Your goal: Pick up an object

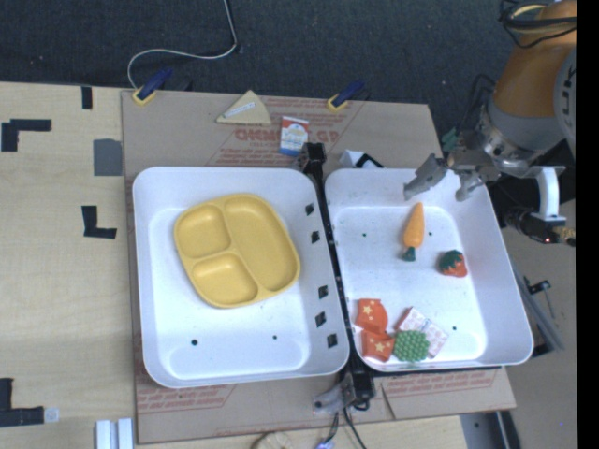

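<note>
Even, diffuse overhead light, moderately bright. White bins near clipping but hold detail. Shadows soft and short, e.g. under yellow tray. No strong glare. Focus fair overall, slightly soft and grainy. Dark floor at top underexposed.

small carton and paper wedge on cardboard.

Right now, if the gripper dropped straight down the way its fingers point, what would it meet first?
The gripper, open, hovers over the far edge of the right bin. Straight down it would probably meet bare bin floor near the rim. The toy carrot lies slightly nearer the camera, apparently off that line, though depth is uncertain.
</note>
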Available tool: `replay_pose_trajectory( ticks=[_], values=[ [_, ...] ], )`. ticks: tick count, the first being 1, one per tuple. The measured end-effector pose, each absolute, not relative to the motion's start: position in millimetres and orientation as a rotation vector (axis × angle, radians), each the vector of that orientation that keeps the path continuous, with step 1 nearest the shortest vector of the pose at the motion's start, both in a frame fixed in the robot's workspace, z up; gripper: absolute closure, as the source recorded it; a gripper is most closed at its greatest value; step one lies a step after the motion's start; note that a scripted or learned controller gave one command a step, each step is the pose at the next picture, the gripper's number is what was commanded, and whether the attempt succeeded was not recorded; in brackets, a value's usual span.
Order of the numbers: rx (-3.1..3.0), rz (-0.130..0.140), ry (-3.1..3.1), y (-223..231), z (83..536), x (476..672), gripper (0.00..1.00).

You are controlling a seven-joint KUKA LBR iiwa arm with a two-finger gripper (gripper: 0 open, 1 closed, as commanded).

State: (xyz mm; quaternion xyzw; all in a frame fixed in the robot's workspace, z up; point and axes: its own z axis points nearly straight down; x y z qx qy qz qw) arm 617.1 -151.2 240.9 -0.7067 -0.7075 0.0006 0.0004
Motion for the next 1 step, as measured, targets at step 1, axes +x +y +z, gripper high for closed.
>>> replay_pose_trajectory(
  ticks=[1],
  values=[
    [-2.222, -0.002, -2.223, -157.8, 86.6, 607.9, 0.0]
  ],
)
